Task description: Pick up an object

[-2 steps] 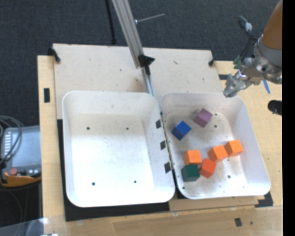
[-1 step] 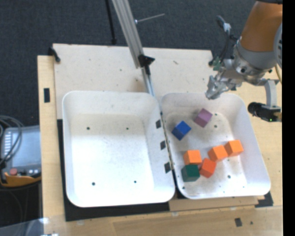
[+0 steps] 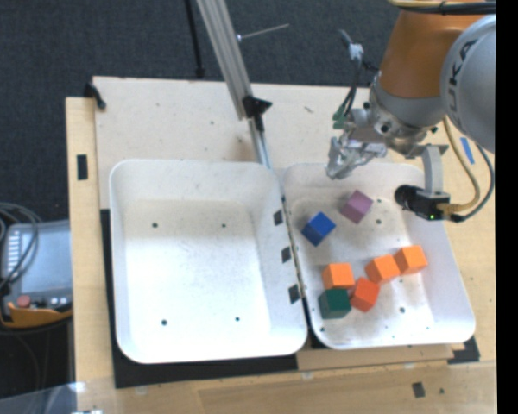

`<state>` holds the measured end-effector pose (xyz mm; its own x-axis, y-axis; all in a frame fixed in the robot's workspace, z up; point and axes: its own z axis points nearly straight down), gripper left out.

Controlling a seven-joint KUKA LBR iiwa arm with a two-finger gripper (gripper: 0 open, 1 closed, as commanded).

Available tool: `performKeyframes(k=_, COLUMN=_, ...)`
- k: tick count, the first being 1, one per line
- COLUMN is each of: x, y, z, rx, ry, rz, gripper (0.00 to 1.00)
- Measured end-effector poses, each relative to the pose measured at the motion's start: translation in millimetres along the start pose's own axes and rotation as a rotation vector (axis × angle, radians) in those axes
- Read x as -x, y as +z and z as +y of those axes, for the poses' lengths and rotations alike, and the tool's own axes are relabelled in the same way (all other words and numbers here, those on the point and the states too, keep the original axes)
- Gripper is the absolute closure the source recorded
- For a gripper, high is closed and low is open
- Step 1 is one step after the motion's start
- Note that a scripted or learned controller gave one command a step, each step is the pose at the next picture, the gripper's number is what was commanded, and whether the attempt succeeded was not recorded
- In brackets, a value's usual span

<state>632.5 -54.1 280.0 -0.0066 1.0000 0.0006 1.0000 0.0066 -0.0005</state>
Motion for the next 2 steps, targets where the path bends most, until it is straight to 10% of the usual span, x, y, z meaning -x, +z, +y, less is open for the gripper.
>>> performKeyframes(k=2, x=-118.7, y=28.7, z=8.4, rx=-0.003, ry=-0.001, rz=-0.001, gripper=1.0)
